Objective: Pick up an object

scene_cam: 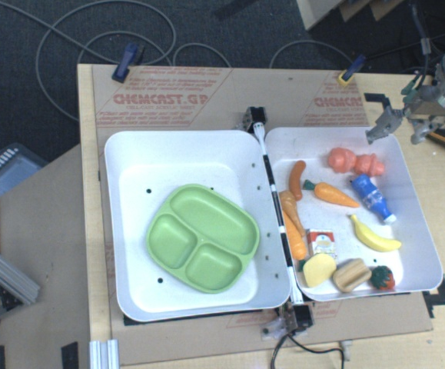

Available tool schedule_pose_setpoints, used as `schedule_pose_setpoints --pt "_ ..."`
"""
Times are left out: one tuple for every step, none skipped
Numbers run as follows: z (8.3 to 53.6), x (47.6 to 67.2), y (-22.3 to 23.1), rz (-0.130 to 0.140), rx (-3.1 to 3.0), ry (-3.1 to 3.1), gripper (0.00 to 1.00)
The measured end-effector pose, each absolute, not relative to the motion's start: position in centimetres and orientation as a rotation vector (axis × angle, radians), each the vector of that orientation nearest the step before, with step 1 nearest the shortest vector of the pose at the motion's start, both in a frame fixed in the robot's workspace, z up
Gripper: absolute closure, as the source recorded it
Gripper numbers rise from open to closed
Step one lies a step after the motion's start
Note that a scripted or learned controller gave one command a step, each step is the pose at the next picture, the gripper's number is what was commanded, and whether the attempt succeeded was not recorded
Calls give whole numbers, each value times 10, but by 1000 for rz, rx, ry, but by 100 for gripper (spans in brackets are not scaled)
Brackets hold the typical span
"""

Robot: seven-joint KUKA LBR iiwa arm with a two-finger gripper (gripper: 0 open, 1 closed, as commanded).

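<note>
Overhead view of the bench with two white bins side by side. The gripper (397, 123) hovers above the far right corner of the right-hand bin (426, 229), its two fingers spread apart with nothing between them.

No target is named by the task; the nearest candidate is the pink lumpy toy (354, 161), which lies toward 7 o'clock from the gripper, near but not touching it. Just beyond, toward 6 o'clock, lies the blue bottle (373, 197), its long axis running from about 11 to 5 o'clock. The carrot (331, 194) lies further toward 8 o'clock, its long axis roughly 10 to 4 o'clock, green top at the left. The banana (374, 237) rests at 6 o'clock, well apart from the gripper.

The left-hand bin (130, 206) holds a green divided plate (201, 238), far off toward 8 o'clock.

Judgement: the coming move turns on a short travel toward 7 o'clock and then a descent; the pink toy has no clear long axis, so finger orientation matters less for it than for the bottle.
</note>
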State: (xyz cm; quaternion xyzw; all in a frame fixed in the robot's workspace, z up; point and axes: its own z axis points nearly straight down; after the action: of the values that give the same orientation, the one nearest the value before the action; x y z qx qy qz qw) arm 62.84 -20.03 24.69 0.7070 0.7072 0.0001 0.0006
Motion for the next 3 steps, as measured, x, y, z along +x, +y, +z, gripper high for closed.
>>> schedule_pose_setpoints --pt "85 629 -217 12 2220 2232 0" --pt "95 629 -220 5 2217 2228 100" --pt "95 629 -218 9 2217 2230 0"
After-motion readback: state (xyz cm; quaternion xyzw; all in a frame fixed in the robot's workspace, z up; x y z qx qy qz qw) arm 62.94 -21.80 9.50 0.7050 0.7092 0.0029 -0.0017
